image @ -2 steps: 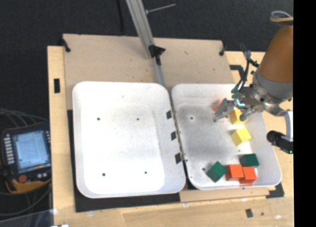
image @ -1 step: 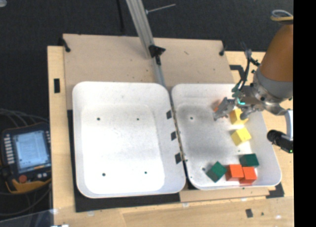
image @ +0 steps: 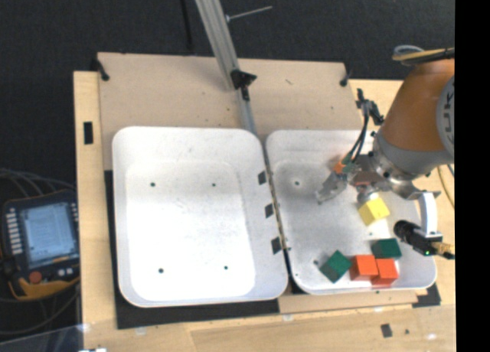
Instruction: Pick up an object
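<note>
My gripper (image: 346, 182) hangs over the middle of the right bin (image: 302, 213), below the grey and orange wrist. A yellow block (image: 374, 210) lies just below and to the right of it, close to the gripper but apart as far as I can see. A small orange piece (image: 338, 165) shows right beside the gripper's upper edge. Along the bin's near wall lie a dark green block (image: 334, 265), two orange blocks (image: 364, 266) (image: 387, 269) side by side, and another green block (image: 387, 249).
The left bin (image: 187, 213) sits beside the right one, with black clips along the shared edge. A slanted metal pole (image: 222, 37) rises behind the bins. A teach pendant (image: 42, 236) lies off the bench at left.
</note>
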`<action>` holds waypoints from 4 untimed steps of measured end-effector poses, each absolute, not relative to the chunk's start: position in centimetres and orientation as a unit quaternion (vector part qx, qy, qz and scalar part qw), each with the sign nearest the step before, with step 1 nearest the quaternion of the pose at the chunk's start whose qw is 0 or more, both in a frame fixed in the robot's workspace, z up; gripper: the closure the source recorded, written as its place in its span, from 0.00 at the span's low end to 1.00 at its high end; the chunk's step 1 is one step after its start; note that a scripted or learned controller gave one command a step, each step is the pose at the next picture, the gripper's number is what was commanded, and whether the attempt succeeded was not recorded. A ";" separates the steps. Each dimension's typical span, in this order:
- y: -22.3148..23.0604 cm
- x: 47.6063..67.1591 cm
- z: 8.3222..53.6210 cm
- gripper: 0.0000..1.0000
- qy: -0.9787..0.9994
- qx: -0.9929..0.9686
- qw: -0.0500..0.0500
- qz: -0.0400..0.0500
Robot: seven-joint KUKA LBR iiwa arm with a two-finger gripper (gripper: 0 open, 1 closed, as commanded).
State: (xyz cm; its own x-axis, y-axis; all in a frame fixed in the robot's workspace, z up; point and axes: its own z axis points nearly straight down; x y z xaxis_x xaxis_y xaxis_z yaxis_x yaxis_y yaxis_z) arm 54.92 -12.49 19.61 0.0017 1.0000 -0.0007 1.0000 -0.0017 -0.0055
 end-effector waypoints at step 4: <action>-12.7 54.6 17.1 1.00 -0.706 -0.708 -0.003 -0.002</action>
State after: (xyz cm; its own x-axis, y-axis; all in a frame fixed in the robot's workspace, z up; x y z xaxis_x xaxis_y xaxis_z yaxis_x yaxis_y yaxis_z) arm 54.64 -12.73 17.11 0.0032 1.0000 -0.0015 1.0000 -0.0032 0.0074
